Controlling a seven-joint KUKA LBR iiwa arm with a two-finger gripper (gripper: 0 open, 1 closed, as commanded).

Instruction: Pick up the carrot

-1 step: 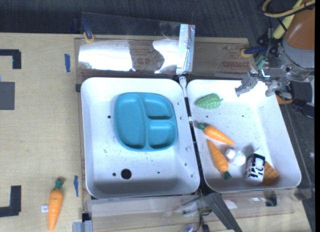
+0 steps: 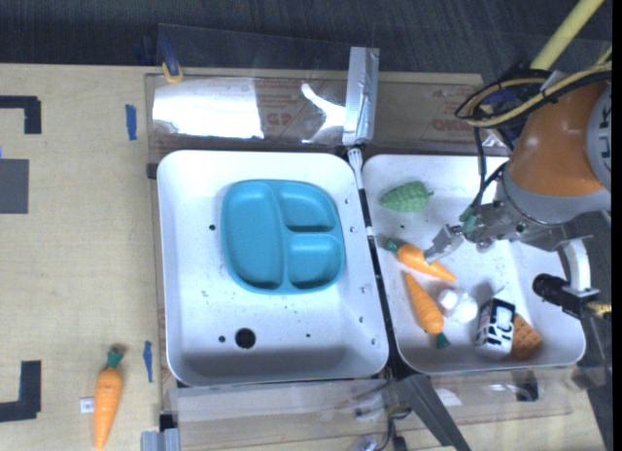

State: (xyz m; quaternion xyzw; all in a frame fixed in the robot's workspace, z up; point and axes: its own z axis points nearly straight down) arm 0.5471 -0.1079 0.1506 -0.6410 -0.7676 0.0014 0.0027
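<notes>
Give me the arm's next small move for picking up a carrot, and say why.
Probably lower the two-finger gripper slightly toward the upper orange carrot in the right white bin: it hovers just at that carrot's right end, with nothing seen between its fingers.

The tool (image 2: 445, 241) is seen low in the right bin (image 2: 554, 357), just beside one carrot (image 2: 424, 260), with a second carrot (image 2: 424, 305) lying close below.

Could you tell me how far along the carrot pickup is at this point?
Nothing looks done yet: both carrots lie on the floor of the right bin. In hand: the gripper hangs low right beside the upper carrot's tip. Left: gripping one and lifting it clear.
</notes>
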